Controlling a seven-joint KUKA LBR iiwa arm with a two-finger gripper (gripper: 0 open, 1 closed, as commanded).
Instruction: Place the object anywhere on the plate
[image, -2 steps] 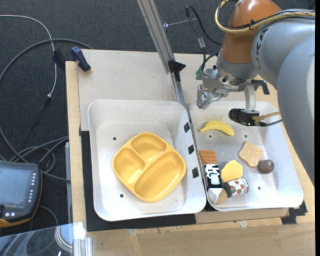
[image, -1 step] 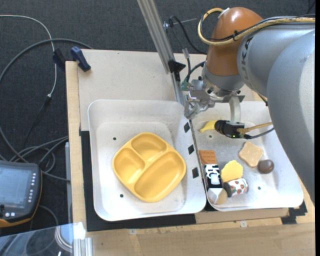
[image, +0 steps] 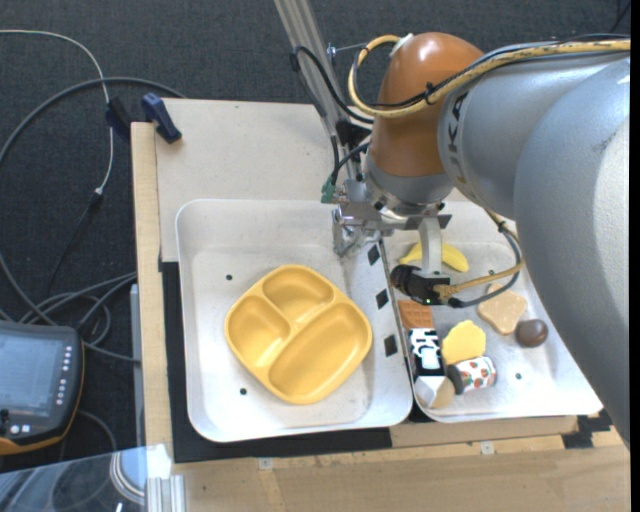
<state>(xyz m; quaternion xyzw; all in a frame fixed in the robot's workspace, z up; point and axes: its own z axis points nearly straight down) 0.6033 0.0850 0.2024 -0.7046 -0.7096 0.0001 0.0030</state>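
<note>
A yellow plate (image: 300, 335) with three compartments lies in the middle of the left bin (image: 200, 300), with nothing on it. My gripper (image: 347, 240) hangs over the back right corner of the left bin, just beyond the plate's far edge and close to the rim between the two bins. I see nothing held in it. The right bin (image: 560, 390) holds the loose objects: a yellow banana-like piece (image: 452, 258), a yellow wedge (image: 463, 340), a tan flat piece (image: 503, 312), a brown ball (image: 531, 332), a red and white can (image: 472, 375) and a black and white box (image: 426, 352).
The arm's large grey body covers the right bin's back right part. A small orange item (image: 416, 315) lies by the rim between the bins. A blue clip (image: 160, 115) sits at the bench's back left corner. Cables and a tablet (image: 35, 380) lie off the bench to the left.
</note>
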